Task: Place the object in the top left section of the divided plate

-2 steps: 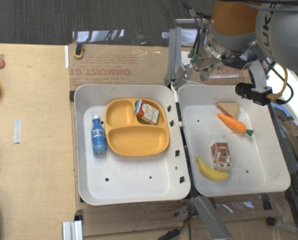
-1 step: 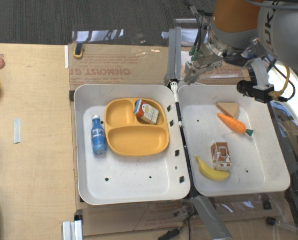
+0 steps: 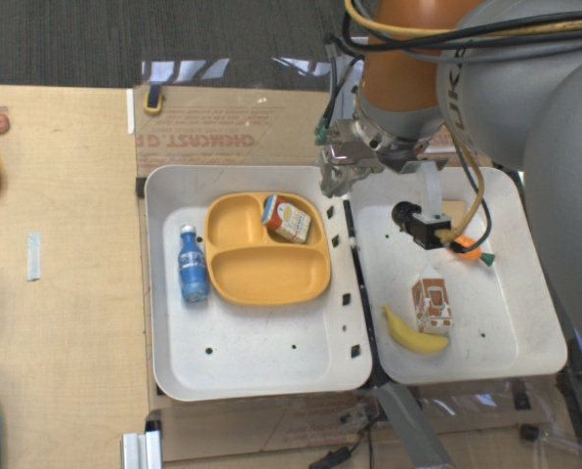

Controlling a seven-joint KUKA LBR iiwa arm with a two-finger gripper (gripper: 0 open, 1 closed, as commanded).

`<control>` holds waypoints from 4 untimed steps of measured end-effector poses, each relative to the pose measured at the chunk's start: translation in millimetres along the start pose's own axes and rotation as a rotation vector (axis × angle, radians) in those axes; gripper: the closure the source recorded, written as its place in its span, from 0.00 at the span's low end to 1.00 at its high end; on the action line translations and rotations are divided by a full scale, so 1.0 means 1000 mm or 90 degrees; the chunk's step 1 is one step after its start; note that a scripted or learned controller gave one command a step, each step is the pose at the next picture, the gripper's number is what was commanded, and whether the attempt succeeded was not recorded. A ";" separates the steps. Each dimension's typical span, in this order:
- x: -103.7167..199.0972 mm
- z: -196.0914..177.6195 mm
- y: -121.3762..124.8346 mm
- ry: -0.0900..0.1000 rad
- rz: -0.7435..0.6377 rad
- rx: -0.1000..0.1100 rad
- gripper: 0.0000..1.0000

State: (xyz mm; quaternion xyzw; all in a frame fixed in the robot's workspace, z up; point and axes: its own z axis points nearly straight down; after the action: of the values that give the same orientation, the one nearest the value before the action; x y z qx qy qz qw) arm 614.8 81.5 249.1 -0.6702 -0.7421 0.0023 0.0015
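Gripper [image 3: 336, 179] hanging above the bins' shared edge, finger state unclear, carton [image 3: 290, 220] lying in the plate's [image 3: 271, 277] top right section, bottle [image 3: 192, 264] lying beside the plate

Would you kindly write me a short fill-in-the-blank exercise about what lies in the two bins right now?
1. The small carton lies in the yellow divided plate's top ____ section.
2. The blue bottle lies just ____ of the plate.
3. In the right bin, the yellow fruit beside the second carton is a ____.
4. The plate rests in the ____ bin.

Missing words: right; left; banana; left
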 end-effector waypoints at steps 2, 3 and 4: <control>0.117 -0.020 -0.059 -0.001 -0.126 -0.002 1.00; 0.079 0.062 -0.006 -0.001 -0.081 -0.001 1.00; 0.066 0.014 0.010 -0.001 -0.089 -0.002 1.00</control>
State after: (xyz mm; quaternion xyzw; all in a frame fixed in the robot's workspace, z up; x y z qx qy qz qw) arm 618.2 148.3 234.7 -0.6169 -0.7870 0.0014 -0.0002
